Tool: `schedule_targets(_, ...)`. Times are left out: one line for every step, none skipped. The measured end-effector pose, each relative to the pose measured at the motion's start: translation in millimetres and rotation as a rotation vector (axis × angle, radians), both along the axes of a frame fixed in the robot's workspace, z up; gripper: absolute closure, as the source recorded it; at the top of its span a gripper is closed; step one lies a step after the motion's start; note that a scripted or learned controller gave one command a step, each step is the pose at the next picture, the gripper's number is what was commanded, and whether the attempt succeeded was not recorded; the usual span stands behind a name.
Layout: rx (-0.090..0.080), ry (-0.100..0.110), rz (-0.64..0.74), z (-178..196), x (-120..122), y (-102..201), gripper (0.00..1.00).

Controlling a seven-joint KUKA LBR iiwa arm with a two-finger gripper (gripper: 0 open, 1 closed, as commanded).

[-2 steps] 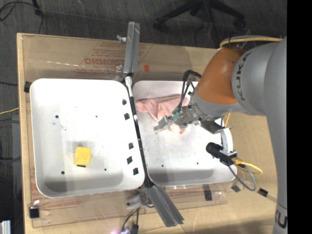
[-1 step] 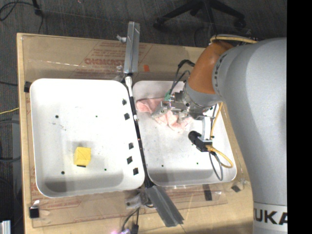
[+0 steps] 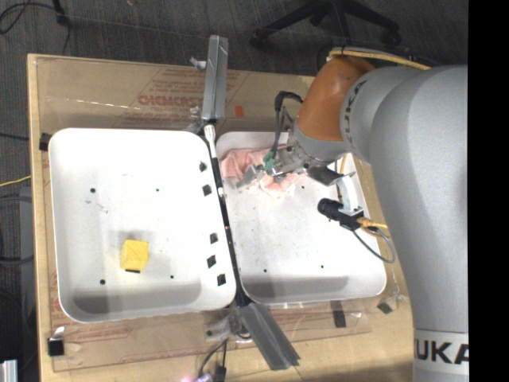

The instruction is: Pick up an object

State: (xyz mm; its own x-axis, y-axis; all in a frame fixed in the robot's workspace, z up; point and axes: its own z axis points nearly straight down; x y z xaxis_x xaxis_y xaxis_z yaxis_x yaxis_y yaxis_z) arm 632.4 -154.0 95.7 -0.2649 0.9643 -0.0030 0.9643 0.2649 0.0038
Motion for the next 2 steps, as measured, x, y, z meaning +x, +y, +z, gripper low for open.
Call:
schedule_targets(-0.002,0.000,0.003,11,1,0,1.00)
schedule_targets(0.002,0.006,-0.155,94,24,46,1.00)
